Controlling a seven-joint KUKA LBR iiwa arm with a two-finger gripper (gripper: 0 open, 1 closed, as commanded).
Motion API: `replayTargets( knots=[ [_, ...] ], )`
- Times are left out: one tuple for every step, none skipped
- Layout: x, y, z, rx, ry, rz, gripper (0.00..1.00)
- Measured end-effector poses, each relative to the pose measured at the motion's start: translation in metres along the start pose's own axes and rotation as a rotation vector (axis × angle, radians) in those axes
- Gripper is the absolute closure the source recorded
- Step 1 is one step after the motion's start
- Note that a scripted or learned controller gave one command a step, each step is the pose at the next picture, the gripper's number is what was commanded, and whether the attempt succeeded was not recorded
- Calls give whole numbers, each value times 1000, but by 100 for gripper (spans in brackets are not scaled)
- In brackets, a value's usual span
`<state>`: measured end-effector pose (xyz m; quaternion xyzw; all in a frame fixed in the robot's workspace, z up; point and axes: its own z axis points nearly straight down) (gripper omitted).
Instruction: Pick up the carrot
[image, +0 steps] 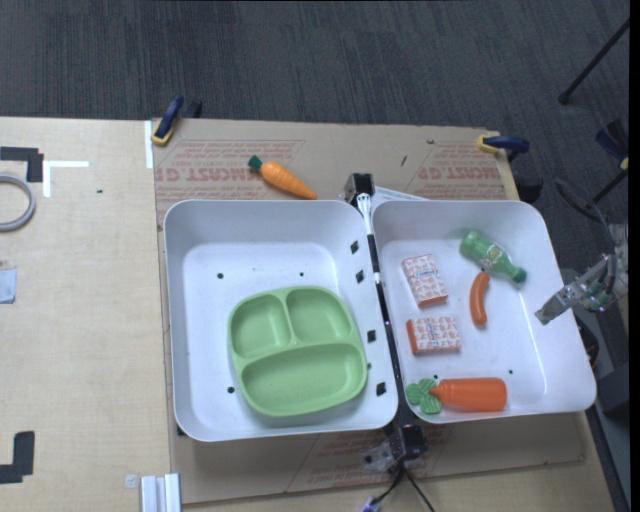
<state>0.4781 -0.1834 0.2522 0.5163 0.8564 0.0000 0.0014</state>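
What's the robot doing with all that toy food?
It is meant to pick up a carrot. The gripper sits at the right bin's right edge, not holding anything. One carrot lies at that bin's front, near a green bottle, a sausage and two boxes. Another carrot lies on the cardboard behind the bins. A green plate sits in the left bin.
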Motion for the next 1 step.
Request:
replayTargets(
  knots=[
    [-3,-2,6,1,2,69,100]
  ],
)
